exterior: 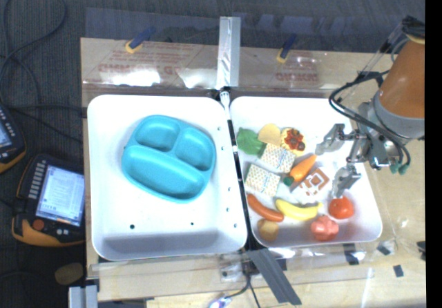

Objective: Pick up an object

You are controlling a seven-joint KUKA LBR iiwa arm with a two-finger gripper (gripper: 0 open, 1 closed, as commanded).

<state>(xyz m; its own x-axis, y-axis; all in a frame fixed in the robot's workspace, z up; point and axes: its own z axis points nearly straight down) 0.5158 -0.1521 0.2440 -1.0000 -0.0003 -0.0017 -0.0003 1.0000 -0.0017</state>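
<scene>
Nearest first, an entry for the right bin, whose toy foods cluster along its front and centre.

Front row: brown round piece; pink-red fruit; red tomato; yellow banana, long axis running left-right with a slight upward curl at its left end; orange-red sausage, lying on a diagonal.

Middle row: two patterned cracker blocks; a white block with an orange mark; carrot, long axis slanting from lower left to upper right, its tip toward the pincer.

Far row: green piece; yellow wedge; a red-dotted slice.

Pincer: over the right half of the right bin, fingers spread wide, one tip toward the far side and one just above the tomato, nothing between them. Arm enters from the right.

Key relation, as judged: the tomato lies just nearward of the pincer, almost under its near finger, and the carrot lies just to its left. Either is the likeliest pick; a short shift toward the front would centre the tomato between the fingers.

Left bin: one blue divided plate, well apart from the pincer.

Bench: carries both bins.
</scene>
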